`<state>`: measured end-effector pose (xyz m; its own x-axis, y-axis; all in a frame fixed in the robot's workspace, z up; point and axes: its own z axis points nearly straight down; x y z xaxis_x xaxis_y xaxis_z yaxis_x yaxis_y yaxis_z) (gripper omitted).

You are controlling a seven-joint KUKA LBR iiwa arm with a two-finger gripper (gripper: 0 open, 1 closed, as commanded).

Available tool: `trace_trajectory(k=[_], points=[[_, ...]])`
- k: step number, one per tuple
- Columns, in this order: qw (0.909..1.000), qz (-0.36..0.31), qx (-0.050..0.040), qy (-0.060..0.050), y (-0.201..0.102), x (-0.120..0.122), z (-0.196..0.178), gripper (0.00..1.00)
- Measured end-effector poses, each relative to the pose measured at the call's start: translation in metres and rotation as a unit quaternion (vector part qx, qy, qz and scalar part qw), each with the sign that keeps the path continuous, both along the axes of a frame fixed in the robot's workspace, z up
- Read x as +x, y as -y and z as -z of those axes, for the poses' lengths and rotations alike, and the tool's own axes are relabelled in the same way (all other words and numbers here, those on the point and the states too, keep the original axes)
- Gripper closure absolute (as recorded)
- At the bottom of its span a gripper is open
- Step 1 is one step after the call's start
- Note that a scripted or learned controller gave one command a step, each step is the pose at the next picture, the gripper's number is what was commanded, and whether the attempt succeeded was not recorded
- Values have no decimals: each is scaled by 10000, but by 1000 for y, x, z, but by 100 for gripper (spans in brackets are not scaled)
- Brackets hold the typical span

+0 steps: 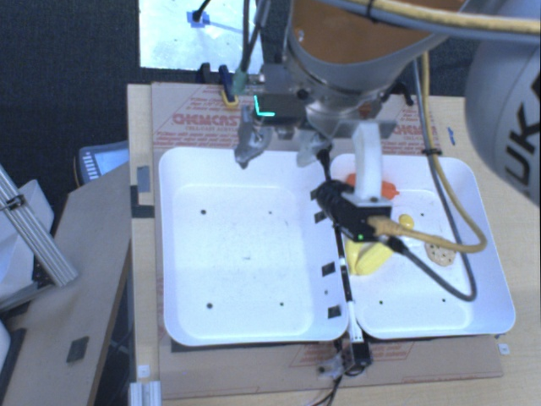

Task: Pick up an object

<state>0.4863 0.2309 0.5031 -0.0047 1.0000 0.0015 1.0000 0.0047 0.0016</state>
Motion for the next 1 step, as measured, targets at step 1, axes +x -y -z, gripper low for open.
trace_trajectory(k=[1], points=[[10000, 30, 2, 36, -3, 106, -17, 0]])
